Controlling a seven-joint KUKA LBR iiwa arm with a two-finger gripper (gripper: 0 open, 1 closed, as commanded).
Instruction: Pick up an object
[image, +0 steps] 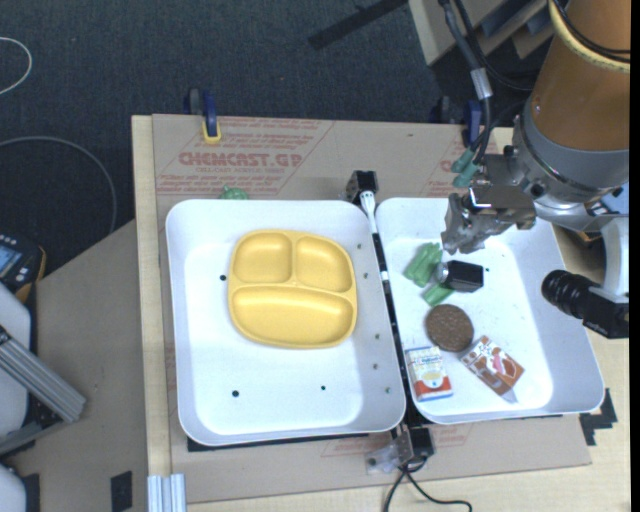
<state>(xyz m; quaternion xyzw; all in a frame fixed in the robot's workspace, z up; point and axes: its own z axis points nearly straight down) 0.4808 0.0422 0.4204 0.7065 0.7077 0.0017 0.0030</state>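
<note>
From the camera view above the tabletop (150, 300), the arm comes in from the right and hangs its gripper (462, 240) over the upper part of the right bin (560, 390). I cannot tell from here how the fingers stand; the wrist body hides them.

Just below the gripper lies a small black block (464, 275), and just to its left a green piece (424, 263), with another bit of green below it. Lower in the same bin sit a round brown disc (449, 327), a small red-and-white carton (429, 373) and a reddish packet (494, 366). The left bin (200, 380) bears a yellow divided plate (293, 288).

The black block looks to me the likeliest target, being nearest under the tool. To do it well, I'd say the descent should centre on that block alone, since the green piece lies close and could be nudged or caught along with it. Going straight down, closing only once the block sits between the fingers, and lifting slowly seems the safe course. Nothing looks lifted yet.
</note>
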